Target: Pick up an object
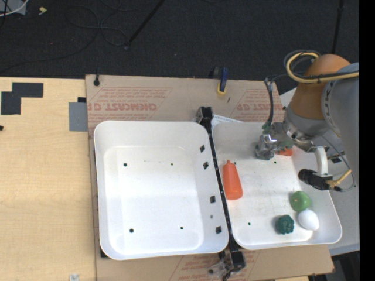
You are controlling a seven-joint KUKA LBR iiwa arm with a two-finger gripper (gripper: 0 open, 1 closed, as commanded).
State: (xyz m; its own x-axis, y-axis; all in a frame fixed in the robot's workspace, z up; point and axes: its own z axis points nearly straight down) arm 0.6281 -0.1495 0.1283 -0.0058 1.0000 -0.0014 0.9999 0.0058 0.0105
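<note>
We see the gripper (266,147) low in the right bin (252,239), near its back wall; can't tell its state. Orange bottle (232,180) by the divider, green ball (300,201), white egg (308,220), dark-green lump (285,224) near the bin's front right corner.

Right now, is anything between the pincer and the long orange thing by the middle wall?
Nothing visible. The pincer sits low in the right white bin, and bare white floor lies between it and the long orange plastic carrot shape. The green ball, dark teal lump and white egg lie off to the side.
</note>
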